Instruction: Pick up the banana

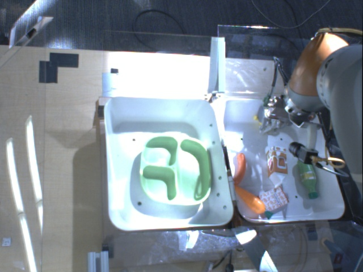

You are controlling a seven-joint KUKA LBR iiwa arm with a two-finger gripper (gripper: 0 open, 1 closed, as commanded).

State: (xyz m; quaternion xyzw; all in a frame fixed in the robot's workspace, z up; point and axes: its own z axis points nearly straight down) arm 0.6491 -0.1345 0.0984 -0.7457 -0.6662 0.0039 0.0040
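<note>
over right bin (334, 211): gripper (272, 118), finger state cannot tell, nothing seen held. banana not identifiable among carrot (250, 199), sausage (240, 167), green bottle (307, 178), packets. advice: locate banana before descending.

gripper (271, 119) over right bin (329, 211) | green tray (170, 177) in left bin (119, 169)

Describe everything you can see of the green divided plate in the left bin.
The green divided plate is a rounded-square dish that looks like pale green plastic with a smooth, slightly glossy surface. Darker green curved bands split it into three sections, two on its left and a long one on its right. It lies flat and upright on the floor of the left bin, toward the bin's near right corner. Its right edge sits close to the bin's right wall, but actual contact cannot be made out.
</note>
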